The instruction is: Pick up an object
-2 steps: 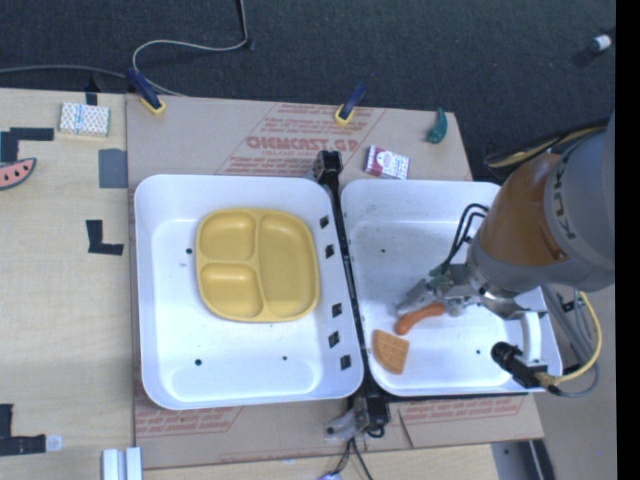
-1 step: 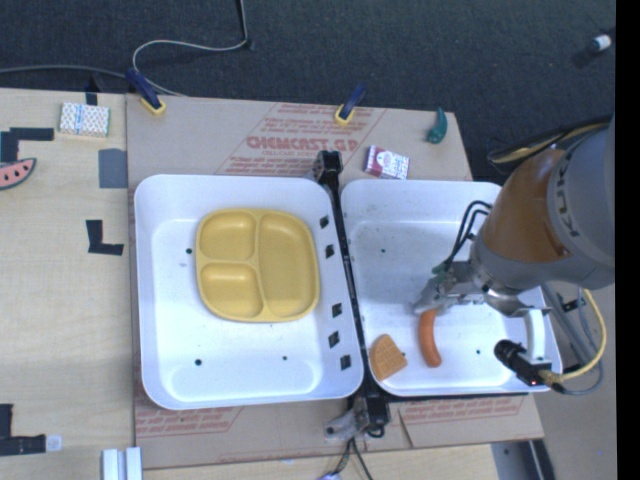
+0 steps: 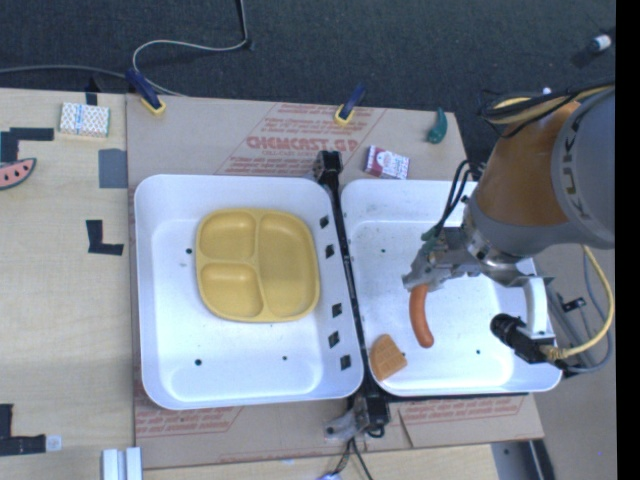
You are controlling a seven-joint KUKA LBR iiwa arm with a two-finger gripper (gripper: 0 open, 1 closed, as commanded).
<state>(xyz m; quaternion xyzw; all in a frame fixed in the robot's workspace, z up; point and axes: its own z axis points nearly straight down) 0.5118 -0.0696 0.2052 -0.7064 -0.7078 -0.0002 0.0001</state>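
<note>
An orange-red sausage (image 3: 422, 320) lies lengthwise in the right bin (image 3: 385, 218), near its middle. My gripper (image 3: 424, 274) hangs just above the sausage's far end, touching or almost touching it; I cannot tell whether it grips the sausage. A small orange-brown chunk (image 3: 387, 356) sits in the right bin's front left corner. A yellow divided plate (image 3: 258, 265) lies in the middle of the left bin (image 3: 165, 358).
The grey arm with its orange band (image 3: 525, 183) covers the right bin's right side. A black fitting with a cable (image 3: 520, 336) sits at that bin's front right. Behind the bins, a small red-white packet (image 3: 385, 162) and clamps (image 3: 350, 108) lie on cardboard.
</note>
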